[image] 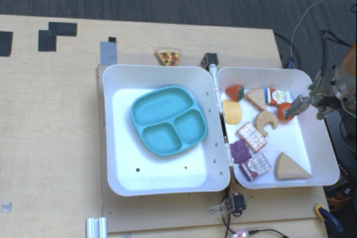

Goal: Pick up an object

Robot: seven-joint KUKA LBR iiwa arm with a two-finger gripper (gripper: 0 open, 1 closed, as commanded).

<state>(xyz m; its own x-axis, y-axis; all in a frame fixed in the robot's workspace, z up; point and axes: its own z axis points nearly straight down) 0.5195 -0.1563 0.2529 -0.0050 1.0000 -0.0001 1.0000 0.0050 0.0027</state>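
The tool [298, 104] hangs at the right edge of the right bin [329, 145]. A small red toy [285, 111] sits just left of its tip (touching or held, I cannot tell).

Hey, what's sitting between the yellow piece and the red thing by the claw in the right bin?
In the camera view, a tan croissant lies between the yellow piece and the red thing, with a tan wedge just above that line.
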